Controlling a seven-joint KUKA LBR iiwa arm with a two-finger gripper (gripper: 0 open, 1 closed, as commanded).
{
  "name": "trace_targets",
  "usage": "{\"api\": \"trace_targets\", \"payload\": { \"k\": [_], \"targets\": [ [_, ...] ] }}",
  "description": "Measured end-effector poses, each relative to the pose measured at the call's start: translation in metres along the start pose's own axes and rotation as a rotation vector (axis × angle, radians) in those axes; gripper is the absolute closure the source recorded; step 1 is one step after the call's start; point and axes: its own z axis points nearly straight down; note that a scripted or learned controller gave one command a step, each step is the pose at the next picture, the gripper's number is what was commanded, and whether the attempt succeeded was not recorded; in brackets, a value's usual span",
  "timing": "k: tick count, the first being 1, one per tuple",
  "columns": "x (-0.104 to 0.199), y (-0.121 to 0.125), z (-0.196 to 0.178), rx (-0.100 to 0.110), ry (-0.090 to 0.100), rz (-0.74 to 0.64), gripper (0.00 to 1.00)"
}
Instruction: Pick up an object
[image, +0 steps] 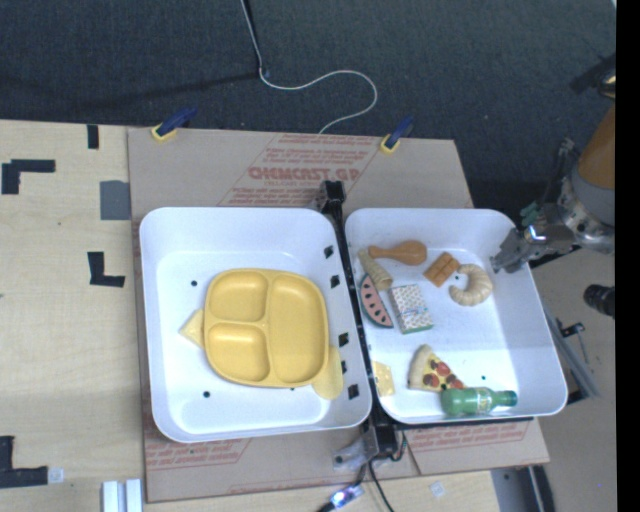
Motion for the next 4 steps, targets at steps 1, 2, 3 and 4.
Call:
{"api": "trace_targets", "payload": {
  "k": [1,2,3,4],
  "targets": [
    [0.055,0.018,0.002,0.004,0.003,-0.005,1.0],
    [0.104,0.016,0.01,0.005,0.003,-0.004,1.0],
    [0.16,0.022,-0.002,0.004,0.004,-0.006,1.0],
    [0.216,0.035,-0.007,0.004,0.003,-0.006,1.0]
  ]
}}
